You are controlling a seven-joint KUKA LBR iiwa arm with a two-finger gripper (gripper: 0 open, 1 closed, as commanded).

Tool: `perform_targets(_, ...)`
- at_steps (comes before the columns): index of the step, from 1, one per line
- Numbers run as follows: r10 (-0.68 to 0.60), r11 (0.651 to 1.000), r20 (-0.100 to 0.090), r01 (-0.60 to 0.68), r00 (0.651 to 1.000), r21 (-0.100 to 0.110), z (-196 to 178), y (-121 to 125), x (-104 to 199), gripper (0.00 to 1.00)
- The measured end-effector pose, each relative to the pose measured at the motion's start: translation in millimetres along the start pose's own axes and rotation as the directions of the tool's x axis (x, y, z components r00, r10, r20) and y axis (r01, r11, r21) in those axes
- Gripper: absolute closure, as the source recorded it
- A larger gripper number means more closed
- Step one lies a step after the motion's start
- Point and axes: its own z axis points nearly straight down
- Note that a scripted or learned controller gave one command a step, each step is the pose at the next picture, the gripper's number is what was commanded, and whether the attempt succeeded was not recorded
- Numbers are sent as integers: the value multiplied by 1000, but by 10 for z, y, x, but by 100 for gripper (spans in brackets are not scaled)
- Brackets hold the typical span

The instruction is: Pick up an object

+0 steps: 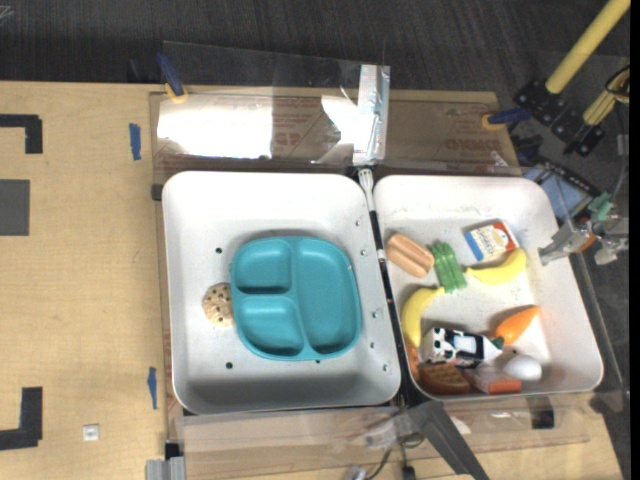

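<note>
In the right bin (566,298) lies a crowded heap of toy food, any piece of which could be picked. One hot dog (409,254) sits near the dividing wall, its long axis running from upper left to lower right. There are two bananas: one banana (502,269) lies roughly left to right with its right tip curling upward, and a second banana (414,314) runs mostly up and down the view, its upper end bending right. One green toy (447,266) lies between the two. One small carton (489,240) sits tilted near the far wall; its blue and orange label is too small to read. One carrot (518,323) lies aslant, running from lower left to upper right. One black-and-white cow (458,346) lies along the near wall, just beside a brown piece (443,377) and a white rounded piece (522,370).

The left bin (190,268) holds one teal plate (296,296) with three compartments and one cookie (217,304) touching its left edge.

The gripper (578,240) hangs at the right bin's right rim; whether it is open or closed cannot be told. Red print on the cardboard (300,128) behind is unreadable.
</note>
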Motion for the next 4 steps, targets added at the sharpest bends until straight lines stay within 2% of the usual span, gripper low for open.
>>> perform_targets(1, 242, 970, -2, -242, 970, 8, 967, 184, 446, 0)
perform_targets(2, 430, 903, 1, -430, 903, 1, 1097, 962, 508, 0)
perform_targets(3, 354, 935, 0, -354, 935, -7, 1646, 630, 913, 0)
perform_targets(4, 355, 935, 1, -355, 935, -7, 1558, 633, 904, 100)
